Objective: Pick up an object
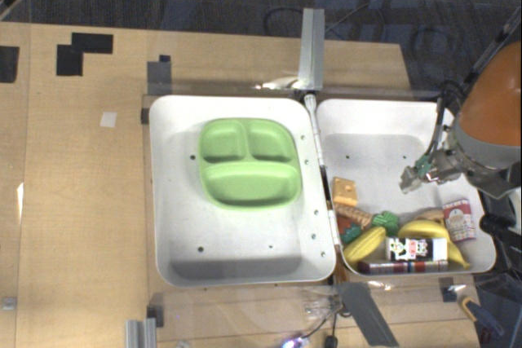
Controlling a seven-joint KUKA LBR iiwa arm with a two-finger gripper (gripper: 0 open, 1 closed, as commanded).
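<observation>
1. Reaching in from the right edge: grey arm [497,114] with orange band, wrist hanging over the right bin [367,134].
2. Hovering above the bin's bare floor: gripper [420,174], just above and right of the object pile; finger state not readable at this resolution, nothing discernibly between the tips.
3. Lying clustered along the right bin's near wall, candidates for picking:
   - yellow banana [364,244] at the lower left of the pile, tilted;
   - second banana [434,232] to its right;
   - green toy vegetable [383,220] between them;
   - tan block [344,193] beside the divider, at the pile's far end;
   - black-and-white carton [410,248] lying flat against the near wall;
   - small red-and-white box [460,222] at the far right.
4. Sitting in the left bin [171,200]: green sectioned tray [248,160], upright, roughly centred, well apart from the gripper.
5. Resting side by side on the wooden bench [73,216]: both bins, touching along the centre rail.
</observation>
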